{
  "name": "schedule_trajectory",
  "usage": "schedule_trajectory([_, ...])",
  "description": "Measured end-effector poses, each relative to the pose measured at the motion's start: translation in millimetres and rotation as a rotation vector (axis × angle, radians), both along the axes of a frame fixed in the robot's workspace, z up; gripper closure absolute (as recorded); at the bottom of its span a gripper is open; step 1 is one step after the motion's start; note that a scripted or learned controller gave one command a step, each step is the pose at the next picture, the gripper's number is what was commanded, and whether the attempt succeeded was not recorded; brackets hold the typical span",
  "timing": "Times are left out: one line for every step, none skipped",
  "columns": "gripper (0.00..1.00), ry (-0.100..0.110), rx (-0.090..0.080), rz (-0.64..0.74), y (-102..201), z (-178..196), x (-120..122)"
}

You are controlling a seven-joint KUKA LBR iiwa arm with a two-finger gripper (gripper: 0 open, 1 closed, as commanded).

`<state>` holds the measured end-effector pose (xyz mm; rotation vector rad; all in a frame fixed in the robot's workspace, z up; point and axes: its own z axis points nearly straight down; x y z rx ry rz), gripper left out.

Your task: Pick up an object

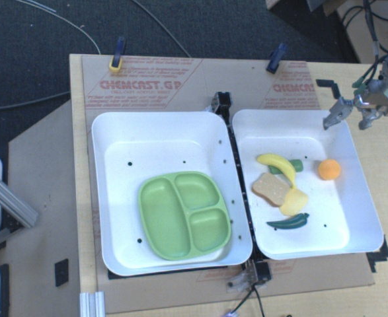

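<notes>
The right bin (352,236) holds a yellow banana (277,166), a green piece (295,166) behind it, a slice of toast (271,189), a pale yellow lump (294,201), a dark green pepper (288,222) and an orange ball (328,170). My gripper (351,116) hangs over the bin's far right corner, above and to the right of the orange ball. Its two grey fingers are spread apart with nothing between them.
The left bin (114,144) carries a green divided plate (184,213). A black clamp (221,102) sits between the bins at the back. Blue clips (276,58) hold the cardboard sheet at the far edge.
</notes>
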<state>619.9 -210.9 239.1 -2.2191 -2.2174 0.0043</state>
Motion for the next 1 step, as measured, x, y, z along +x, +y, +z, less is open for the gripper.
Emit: schedule_trajectory([0.00, -0.004, -0.001, 0.001, 0.1, 2.2, 1.1])
